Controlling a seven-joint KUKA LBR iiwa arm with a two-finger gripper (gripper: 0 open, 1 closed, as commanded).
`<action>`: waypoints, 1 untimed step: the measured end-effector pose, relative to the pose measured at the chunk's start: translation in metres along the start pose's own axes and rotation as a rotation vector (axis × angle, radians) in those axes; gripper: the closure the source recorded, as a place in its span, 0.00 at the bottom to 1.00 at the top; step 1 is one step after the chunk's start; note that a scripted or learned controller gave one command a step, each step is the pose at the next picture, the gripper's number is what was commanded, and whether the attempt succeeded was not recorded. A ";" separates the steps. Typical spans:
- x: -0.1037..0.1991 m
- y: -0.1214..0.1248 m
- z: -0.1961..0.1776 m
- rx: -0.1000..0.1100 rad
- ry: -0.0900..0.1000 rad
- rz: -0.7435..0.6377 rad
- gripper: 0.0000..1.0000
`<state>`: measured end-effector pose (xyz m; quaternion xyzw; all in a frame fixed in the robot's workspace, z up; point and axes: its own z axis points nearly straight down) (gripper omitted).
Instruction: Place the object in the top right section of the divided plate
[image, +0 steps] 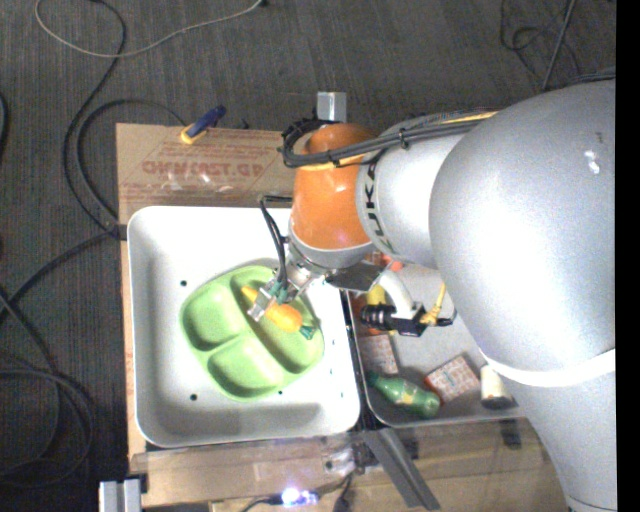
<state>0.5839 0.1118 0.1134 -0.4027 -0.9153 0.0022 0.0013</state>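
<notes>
While the claw (272, 300) is hovering over the green divided plastic plate (225, 335), a small orange object (284, 317) is lying just beside its tips in the plate's upper right section; I cannot tell whether it is clamped

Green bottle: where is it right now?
The green bottle lies on its side in the right bin, near its front edge, left of a small printed box.

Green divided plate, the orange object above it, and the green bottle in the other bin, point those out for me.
green divided plate (215, 320): camera view, left section's floor.
orange object (284, 318): camera view, its middle, at the gripper's tip.
green bottle (405, 392): camera view, mid-body.
</notes>
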 end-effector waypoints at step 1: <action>-0.009 0.015 -0.007 -0.001 0.000 0.392 1.00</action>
